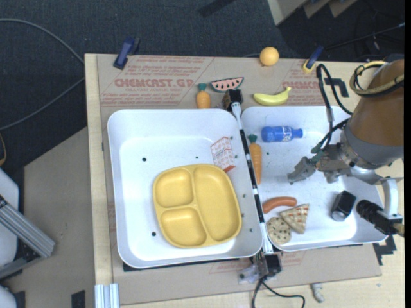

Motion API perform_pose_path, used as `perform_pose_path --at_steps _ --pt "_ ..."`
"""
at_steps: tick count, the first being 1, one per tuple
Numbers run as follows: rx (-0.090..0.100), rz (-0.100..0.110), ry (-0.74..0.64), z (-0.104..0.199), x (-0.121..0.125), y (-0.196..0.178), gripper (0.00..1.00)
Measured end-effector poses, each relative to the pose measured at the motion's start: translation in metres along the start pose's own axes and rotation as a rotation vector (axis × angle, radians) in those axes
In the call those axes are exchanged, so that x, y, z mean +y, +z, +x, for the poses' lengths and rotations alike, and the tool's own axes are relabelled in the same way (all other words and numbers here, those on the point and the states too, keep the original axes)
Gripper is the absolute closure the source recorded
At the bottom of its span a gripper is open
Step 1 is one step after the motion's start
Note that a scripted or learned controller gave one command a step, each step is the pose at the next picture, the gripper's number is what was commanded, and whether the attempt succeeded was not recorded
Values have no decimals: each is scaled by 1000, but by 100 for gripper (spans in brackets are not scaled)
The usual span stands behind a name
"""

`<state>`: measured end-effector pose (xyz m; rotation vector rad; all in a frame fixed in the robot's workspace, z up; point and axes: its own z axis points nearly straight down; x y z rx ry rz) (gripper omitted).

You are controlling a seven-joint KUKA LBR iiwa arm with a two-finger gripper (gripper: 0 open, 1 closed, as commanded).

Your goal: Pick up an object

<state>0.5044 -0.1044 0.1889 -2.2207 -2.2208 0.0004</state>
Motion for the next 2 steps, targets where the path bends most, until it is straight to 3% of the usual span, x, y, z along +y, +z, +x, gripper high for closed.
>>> perform_pose_path --at_steps 1,2 --pt "0 -12 -1 14 -11 101 0" --pt "1 2 1 9 -26 105 0"
